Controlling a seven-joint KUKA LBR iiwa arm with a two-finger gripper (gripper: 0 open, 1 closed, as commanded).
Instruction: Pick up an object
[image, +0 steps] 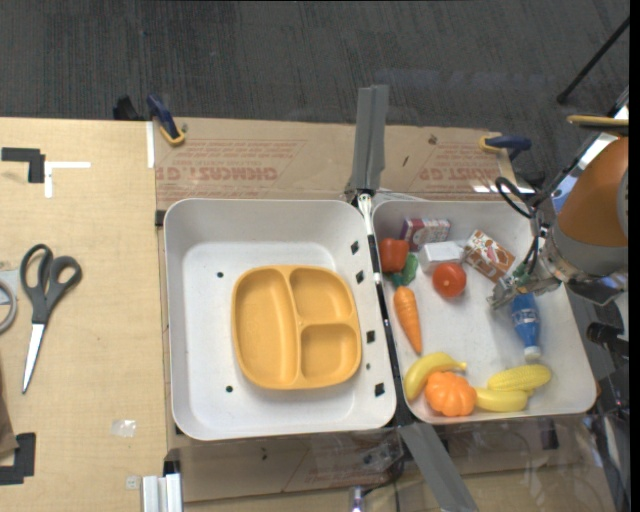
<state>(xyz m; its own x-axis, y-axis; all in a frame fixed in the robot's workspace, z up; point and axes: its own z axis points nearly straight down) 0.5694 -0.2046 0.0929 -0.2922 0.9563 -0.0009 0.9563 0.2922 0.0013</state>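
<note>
Two shallow white plastic bins sit side by side on the bench.

Left bin (190, 300): holds one yellow-orange plastic divided plate (297, 326), rounded-square, three compartments, glossy, lying flat near the middle.

Right bin (575, 385): holds a mixed lot of toy foods.
- Far side: a small red-and-white printed carton (430, 231), a red toy pepper with green top (396, 257), a white block (440, 251) and a brown-and-white printed snack packet (489, 254), lying close together.
- Centre: a smooth red toy tomato (450, 280); to its left an orange tapered toy carrot (407, 316), lengthwise along the bin's left wall.
- Near edge: a curved yellow toy banana (430, 369), touching a ribbed orange toy pumpkin (451, 394); beside that, two more yellow banana-like pieces (512, 388), stacked close.
- Right side: a small blue plastic bottle with white cap (526, 322), lying on its side.

Grey two-finger gripper (508, 293) is low in the right bin, at the far end of the blue bottle, just beside the snack packet. Jaw state cannot be told; the tips are too small and cluttered. Nothing visibly lifted. Orange arm band (598, 195) at the right edge.

Off-bin: black-handled steel scissors (42, 290) on the wooden bench, left.
</note>
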